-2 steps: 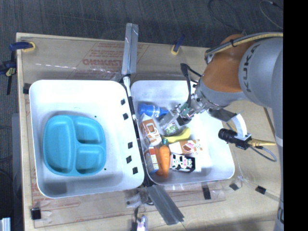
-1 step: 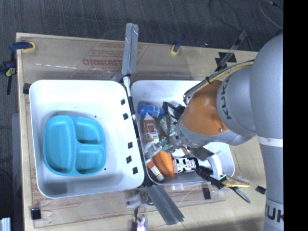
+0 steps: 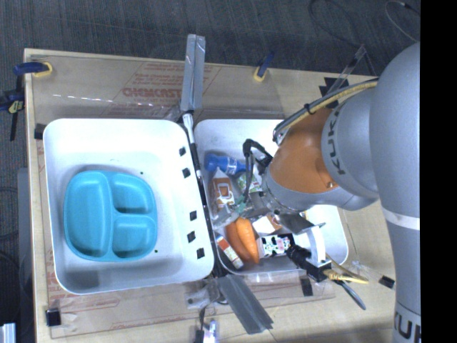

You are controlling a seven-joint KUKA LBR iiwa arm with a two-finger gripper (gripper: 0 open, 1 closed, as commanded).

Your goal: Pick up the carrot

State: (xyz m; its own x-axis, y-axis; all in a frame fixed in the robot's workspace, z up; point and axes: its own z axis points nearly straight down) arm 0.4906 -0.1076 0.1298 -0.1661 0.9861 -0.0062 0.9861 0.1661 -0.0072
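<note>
The carrot (image 3: 243, 240), orange and stubby, lies near the front left corner of the right bin (image 3: 335, 224). It rests among other small items. My gripper (image 3: 253, 204) hangs just above and behind the carrot, low over the clutter in the middle of that bin. The orange wrist band (image 3: 303, 161) and the grey arm cover most of the gripper from above. Nothing of the carrot looks lifted; it lies on the bin floor.
Around the carrot lie a blue bottle (image 3: 223, 165), a brown-printed packet (image 3: 223, 191), a small red and white item (image 3: 230, 253) and a black and white box (image 3: 275, 246). The left bin (image 3: 57, 145) holds a blue divided plate (image 3: 111, 214). A ridge (image 3: 194, 191) separates the bins.
</note>
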